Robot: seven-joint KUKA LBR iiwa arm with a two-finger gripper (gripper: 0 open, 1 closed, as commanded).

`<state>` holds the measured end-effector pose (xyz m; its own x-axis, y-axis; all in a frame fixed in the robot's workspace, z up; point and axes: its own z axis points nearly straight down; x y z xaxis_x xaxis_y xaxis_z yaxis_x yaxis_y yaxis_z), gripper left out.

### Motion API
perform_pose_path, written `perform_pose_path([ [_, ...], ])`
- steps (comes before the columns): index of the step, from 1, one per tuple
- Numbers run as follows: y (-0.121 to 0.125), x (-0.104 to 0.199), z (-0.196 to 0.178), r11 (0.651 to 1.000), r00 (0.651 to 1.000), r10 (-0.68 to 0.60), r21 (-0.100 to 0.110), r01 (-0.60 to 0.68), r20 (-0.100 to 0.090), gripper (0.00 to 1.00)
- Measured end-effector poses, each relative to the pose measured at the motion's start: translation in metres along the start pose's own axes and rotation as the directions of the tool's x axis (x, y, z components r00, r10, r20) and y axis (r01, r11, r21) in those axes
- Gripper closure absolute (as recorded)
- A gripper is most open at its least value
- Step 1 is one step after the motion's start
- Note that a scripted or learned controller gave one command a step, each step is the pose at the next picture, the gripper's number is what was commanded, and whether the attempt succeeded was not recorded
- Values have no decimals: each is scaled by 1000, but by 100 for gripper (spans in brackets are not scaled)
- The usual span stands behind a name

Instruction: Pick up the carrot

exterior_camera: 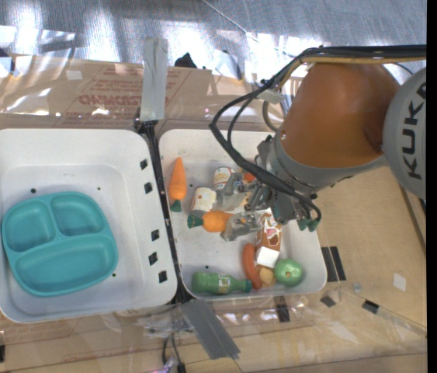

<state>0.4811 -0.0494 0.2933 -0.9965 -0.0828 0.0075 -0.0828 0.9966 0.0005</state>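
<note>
the carrot [178, 180] lies lengthwise in the right bin [311, 243], close to the wall it shares with the left bin [1, 208], leafy end toward the near rim — apart from the pile, so it is open to a grasp; the gripper [243, 222] hangs over the clutter well to the right of the carrot, near a small orange fruit [216, 221]; whether it is spread or pressed together i cannot tell; nothing visibly held — the carrot looks not yet picked; the teal plate [59, 242] sits far left of the carrot.
</note>
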Motion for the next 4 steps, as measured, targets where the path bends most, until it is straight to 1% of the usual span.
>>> perform_pose_path([
  [1,36,-40,-37,954,954,299,-2,-299,11,100],
  [2,78,-52,-7,955,955,296,-1,-296,5,100],
  [3,62,-135,-61,973,973,230,-1,-230,13,100],
  [4,69,-116,23,998,998,61,0,-61,4,100],
])
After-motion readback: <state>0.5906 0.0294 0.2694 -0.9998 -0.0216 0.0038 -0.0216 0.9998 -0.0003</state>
